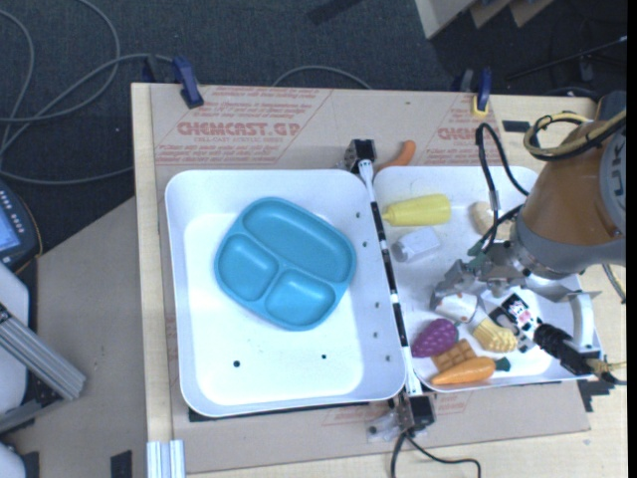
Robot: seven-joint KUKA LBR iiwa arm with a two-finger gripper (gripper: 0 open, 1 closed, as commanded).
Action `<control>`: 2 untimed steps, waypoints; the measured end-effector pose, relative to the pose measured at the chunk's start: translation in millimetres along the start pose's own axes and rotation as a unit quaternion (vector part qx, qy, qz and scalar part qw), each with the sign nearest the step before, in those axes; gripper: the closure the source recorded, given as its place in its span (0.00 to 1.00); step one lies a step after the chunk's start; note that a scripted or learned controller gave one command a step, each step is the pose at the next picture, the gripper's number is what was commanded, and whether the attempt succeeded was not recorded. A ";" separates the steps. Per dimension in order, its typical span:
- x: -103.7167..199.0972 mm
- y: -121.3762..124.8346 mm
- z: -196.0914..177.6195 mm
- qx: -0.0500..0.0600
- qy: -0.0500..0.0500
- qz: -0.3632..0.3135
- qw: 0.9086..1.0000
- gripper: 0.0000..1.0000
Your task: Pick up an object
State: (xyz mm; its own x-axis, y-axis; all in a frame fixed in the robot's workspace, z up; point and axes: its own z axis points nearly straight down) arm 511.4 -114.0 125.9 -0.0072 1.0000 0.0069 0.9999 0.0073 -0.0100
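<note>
My gripper (460, 285) hangs low over the middle of the right bin (518, 179), at the end of the grey arm with the orange band (572, 199). Just below it lies a small white piece (456, 308). Near the bin's front sit a purple toy (435, 338), a waffle-like orange piece (456, 355), an orange carrot (464, 371), a yellow toy (495, 339) and a black-and-white item (516, 312). A yellow corn-like toy (417, 210) and a pale translucent piece (418, 242) lie toward the bin's back left.
A blue divided plate (286, 262) lies in the left bin (189, 297). An orange item (403, 152) rests on the bench behind the bins. Black cables (488, 182) loop over the right bin's back. Blue clamps (186, 81) hold the board's far edge.
</note>
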 end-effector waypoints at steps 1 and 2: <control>-66.8 29.8 22.0 -0.007 -0.006 0.005 1.000 0.00; -80.8 157.6 38.1 -0.012 -0.006 0.001 1.000 0.00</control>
State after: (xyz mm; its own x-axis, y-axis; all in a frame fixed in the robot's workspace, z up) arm 669.2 -193.4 85.7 -0.0056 1.0000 -0.0047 0.9999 0.0057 0.0131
